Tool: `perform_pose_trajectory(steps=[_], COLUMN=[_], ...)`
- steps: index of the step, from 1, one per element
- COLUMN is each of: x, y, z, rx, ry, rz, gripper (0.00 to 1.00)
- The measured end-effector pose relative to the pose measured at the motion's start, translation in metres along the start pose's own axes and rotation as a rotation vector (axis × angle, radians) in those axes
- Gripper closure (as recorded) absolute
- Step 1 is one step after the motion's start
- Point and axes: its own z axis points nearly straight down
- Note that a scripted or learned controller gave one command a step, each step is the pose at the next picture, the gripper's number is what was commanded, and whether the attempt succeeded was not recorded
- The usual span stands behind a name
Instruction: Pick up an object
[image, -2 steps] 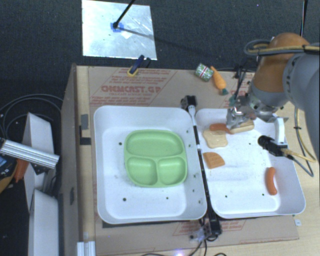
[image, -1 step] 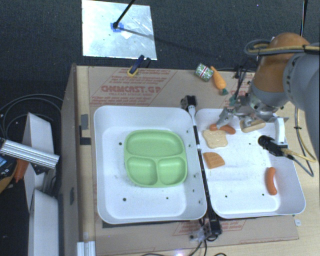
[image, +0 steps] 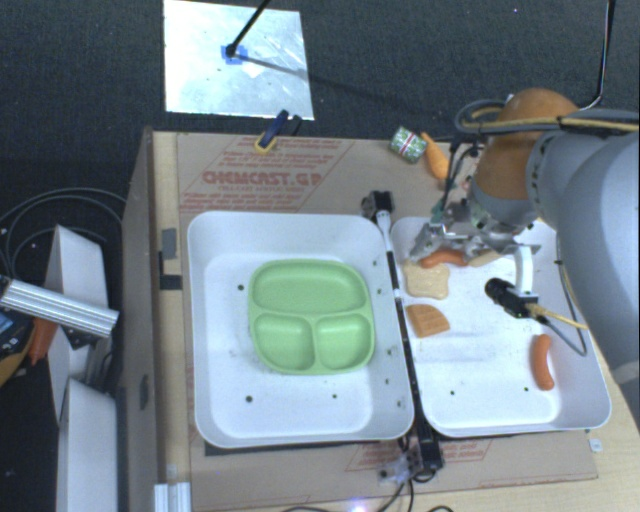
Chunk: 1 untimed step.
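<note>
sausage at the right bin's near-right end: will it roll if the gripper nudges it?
Probably. The sausage looks like a smooth, rounded cylinder lying flat on the right bin floor, so a sideways nudge would likely roll it. Its glossy skin suggests it may slip between fingers. It looks small, likely light, with nothing touching it to stop it.

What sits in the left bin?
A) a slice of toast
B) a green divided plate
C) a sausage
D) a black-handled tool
B: the green divided plate lies in the middle of the left bin, while the food pieces lie in the right bin.
</note>
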Motion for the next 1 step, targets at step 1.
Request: perform_pose_trajectory(steps=[1], x=[-0.0013], y=[0.007], z=[0.007], rx=[0.006], ry=[0.0], rz=[0.0], gripper=[0.0])
